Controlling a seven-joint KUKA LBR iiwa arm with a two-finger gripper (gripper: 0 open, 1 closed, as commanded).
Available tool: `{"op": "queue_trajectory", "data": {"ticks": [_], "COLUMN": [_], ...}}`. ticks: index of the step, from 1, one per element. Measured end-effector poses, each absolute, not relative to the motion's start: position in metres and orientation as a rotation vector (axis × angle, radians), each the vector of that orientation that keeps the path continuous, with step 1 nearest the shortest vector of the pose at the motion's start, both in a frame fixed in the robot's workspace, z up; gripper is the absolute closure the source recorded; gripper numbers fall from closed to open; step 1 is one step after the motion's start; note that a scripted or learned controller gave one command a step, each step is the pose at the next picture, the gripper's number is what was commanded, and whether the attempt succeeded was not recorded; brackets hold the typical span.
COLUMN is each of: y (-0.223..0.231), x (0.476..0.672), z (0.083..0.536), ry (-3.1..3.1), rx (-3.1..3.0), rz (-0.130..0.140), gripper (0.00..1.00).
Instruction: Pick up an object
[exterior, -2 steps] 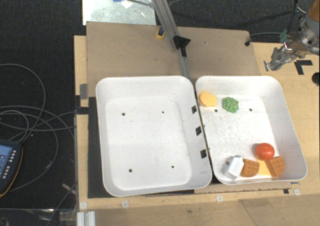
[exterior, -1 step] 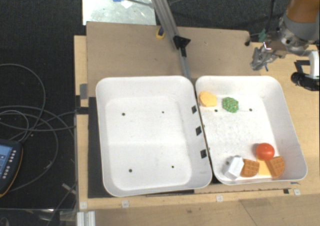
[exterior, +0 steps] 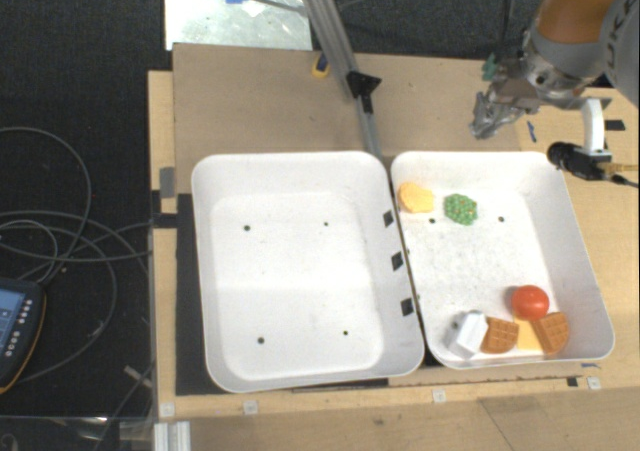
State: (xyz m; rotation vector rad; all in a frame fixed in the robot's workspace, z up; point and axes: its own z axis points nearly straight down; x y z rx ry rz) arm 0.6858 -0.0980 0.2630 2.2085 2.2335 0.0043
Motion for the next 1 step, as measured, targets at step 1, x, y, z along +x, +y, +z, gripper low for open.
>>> {"op": "queue_trajectory", "data": {"ticks": [1], "y": [-0.0466], "x": [0.6907], "z": [0.2575], "ry": [2.233], "rx": [2.209], "rz": [0.005], "gripper": [1.00]}}
